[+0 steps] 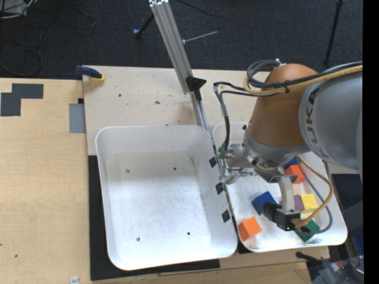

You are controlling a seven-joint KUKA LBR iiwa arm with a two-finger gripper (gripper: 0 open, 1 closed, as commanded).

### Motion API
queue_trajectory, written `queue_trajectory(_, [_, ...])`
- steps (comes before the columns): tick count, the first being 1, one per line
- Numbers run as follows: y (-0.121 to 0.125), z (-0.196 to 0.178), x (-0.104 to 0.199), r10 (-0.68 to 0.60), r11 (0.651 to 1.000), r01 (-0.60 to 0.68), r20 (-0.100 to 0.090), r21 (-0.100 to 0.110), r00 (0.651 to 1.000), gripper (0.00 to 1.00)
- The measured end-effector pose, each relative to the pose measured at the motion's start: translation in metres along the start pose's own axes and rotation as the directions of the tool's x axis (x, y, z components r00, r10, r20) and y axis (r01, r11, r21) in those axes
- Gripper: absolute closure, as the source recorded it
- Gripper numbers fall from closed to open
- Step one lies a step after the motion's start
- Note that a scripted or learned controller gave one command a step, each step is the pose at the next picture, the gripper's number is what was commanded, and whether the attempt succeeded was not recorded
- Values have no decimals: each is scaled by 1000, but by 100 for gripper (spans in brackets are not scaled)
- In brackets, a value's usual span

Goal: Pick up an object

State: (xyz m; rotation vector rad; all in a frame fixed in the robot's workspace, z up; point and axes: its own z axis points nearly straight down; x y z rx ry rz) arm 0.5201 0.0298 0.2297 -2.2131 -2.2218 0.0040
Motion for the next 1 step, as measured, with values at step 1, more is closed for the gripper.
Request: queue_trajectory(1, [2, 10, 54, 0, 1000, 0, 1, -1, 1000, 100])
